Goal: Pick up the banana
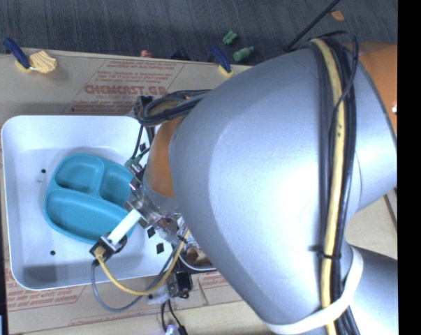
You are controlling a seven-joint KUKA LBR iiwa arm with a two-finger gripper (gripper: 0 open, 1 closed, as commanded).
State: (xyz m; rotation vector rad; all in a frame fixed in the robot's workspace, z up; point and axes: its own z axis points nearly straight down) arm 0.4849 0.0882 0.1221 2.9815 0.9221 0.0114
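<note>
Left bin (15, 187): shallow, white, smooth plastic with rounded corners. It holds 1 blue tray (84, 194), glossy and moulded into rounded compartments, lying flat toward the bin's right half. The bin rests on brown cardboard (126, 82) printed in red. The arm (266, 187), a smooth bulbous grey casing with an orange band (161, 162), covers the bench to the right. The gripper (149, 215) sits low at the left bin's right wall, just beside the tray's right edge. Its opening cannot be told, nor whether it holds anything. The banana's place, and how it lies relative to the gripper, cannot be told.
</note>
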